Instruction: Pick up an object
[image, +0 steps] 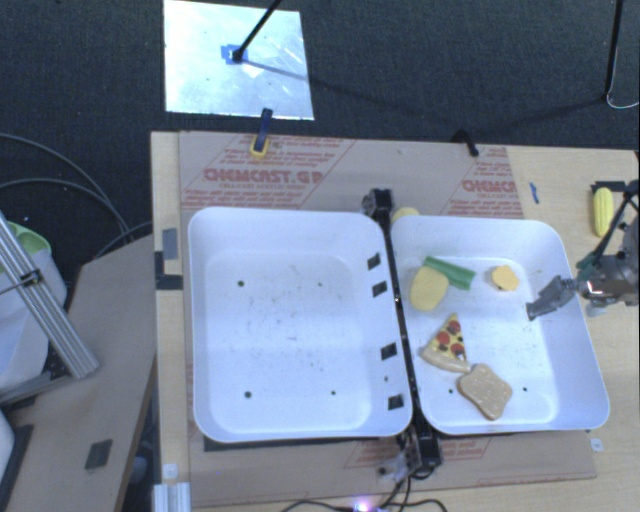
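The right bin (570, 350) holds several toy foods. A yellow potato-shaped piece (430, 289) lies beside a green stick (449, 271) near the bin's left wall. A small orange-yellow piece (505, 278) sits further right. A pizza slice (446, 345) and a slice of toast (486, 390) lie toward the front. My gripper (551, 298) hangs over the bin's right side, just right of the orange-yellow piece and apart from it. Nothing shows in its grasp.
The left bin (290, 320) stands beside the right one, with a black hinge strip (392, 320) between them. A yellow corn cob (602, 210) lies on the bench at the far right. A small yellow item (404, 213) sits behind the bins.
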